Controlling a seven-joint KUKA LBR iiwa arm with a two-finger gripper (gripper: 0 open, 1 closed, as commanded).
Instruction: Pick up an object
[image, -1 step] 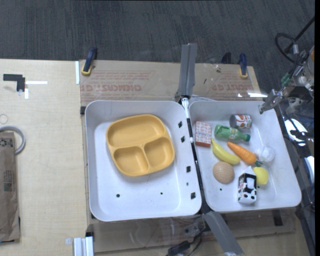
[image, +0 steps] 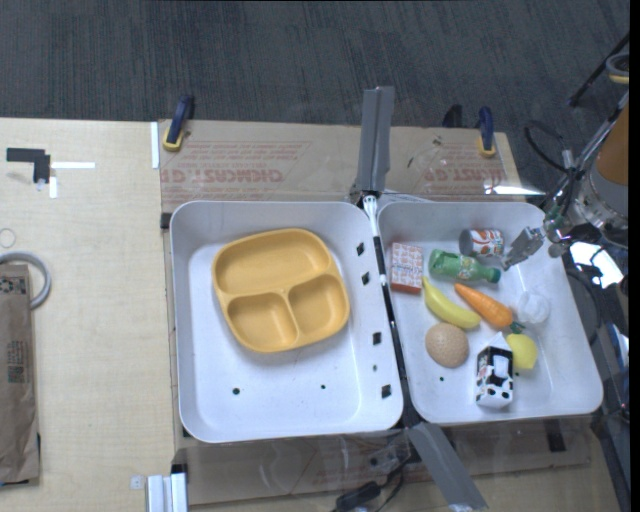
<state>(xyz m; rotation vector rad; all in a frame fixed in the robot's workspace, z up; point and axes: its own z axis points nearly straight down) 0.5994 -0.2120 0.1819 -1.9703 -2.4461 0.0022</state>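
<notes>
- We see two white bins on the bench (image: 80, 300): the left bin (image: 200, 400) holds a yellow tray (image: 282, 290), and the right bin (image: 570, 400) holds all the small items.
- In the right bin lie a red-and-white box (image: 406, 267), a green bottle (image: 462, 266), a can (image: 483, 242), a banana (image: 448, 305), a carrot (image: 484, 305), an egg-like ball (image: 447, 345), a lemon (image: 522, 352), a cow-patterned carton (image: 494, 378) and something pale and clear (image: 532, 308) that we cannot identify.
- The end effector (image: 523, 246) comes in from the right over the bin's far right part, just beside the can and the cap end of the bottle.
- We cannot tell how far apart its parts stand; nothing shows as held in it.
- The relation that matters, in our judgement: the can lies just to the left of the end effector, with the bottle just below and left, its long axis running left to right across the bin.
- The carrot and banana lie nearer the camera, both slanted, farther from the tip.
- We judge the pick not yet made; the can or bottle is the likeliest target.
- The crowding there could cause a nudge or a slipped grasp.
</notes>
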